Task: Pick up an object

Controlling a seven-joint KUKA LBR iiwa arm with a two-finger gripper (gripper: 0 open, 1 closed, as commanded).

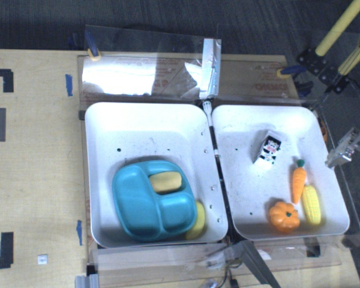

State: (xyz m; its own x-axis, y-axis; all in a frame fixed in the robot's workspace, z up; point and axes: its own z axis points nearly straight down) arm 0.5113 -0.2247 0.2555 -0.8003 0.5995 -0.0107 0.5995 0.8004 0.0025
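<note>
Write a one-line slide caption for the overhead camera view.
Left bin holds a blue divided tray; right bin holds toy carrot, corn, pumpkin.

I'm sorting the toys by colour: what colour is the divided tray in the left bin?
Blue: the divided tray shows clearly in the camera view.

A pale wooden bench (36, 179) stands on dark grey carpet (168, 5).

robotics lab: plywood bench (36, 161) with tape markers, two white bins (102, 125), toy food, clear plexiglass guards (150, 71).
</note>
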